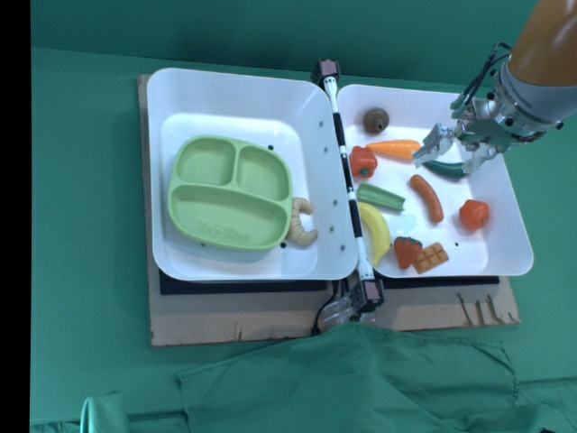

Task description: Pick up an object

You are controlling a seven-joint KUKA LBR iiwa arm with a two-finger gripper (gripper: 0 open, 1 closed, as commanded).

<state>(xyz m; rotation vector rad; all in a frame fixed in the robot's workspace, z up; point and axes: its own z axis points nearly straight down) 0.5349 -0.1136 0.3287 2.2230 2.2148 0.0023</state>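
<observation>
The hand (452, 151) is hovering over the far right part of the right bin (509, 242) with its fingers (432, 144) spread apart, and a dark green chili pepper (444, 167) is lying just beneath and between them, not clamped. An orange carrot (394, 149) is resting just to the hand's left, a sausage (426, 198) and a red tomato (473, 214) are sitting nearer the camera than the hand, and a green divided plate (232, 193) is lying well away in the left bin (180, 93).
</observation>
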